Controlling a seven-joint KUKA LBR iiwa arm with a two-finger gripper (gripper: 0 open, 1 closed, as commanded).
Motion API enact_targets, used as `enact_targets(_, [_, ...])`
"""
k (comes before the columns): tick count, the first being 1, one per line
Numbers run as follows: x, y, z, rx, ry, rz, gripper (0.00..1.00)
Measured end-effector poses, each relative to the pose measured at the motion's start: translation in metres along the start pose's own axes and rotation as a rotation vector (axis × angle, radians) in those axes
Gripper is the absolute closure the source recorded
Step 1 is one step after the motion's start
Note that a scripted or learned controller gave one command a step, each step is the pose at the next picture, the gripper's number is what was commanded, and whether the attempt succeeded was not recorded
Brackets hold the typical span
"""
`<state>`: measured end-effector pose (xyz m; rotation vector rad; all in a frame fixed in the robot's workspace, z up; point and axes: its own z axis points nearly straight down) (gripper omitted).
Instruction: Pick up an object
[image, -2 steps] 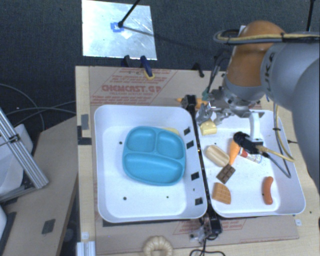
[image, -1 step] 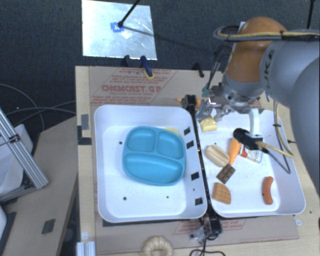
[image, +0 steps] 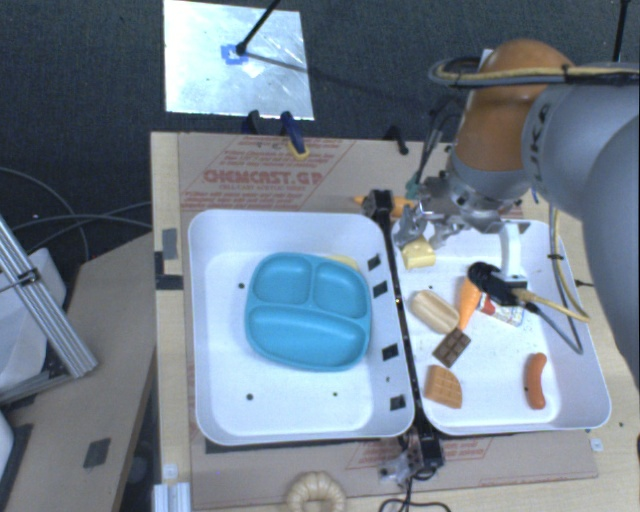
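My gripper (image: 421, 232) hangs low over the far left corner of the right bin (image: 580, 400), just above a pale yellow block (image: 418, 256). Nothing shows as held. Several other things lie in this bin: a tan bread roll (image: 433, 311), an orange carrot (image: 468, 304), a brown chocolate piece (image: 452, 348), a golden waffle piece (image: 443, 386) and a reddish sausage (image: 536, 380) at the right.
The left bin (image: 220, 400) holds a blue divided plate (image: 308, 310) with a small yellow thing (image: 345, 262) peeking out behind it. A black divider (image: 398, 310) runs between the bins. A small orange thing (image: 400, 206) sits by the right bin's far rim.
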<state>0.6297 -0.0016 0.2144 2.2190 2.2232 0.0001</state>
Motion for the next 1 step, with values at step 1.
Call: enact_targets(1, [-0.0048,-0.0027,-0.0010,0.000,0.000,0.001,1.00])
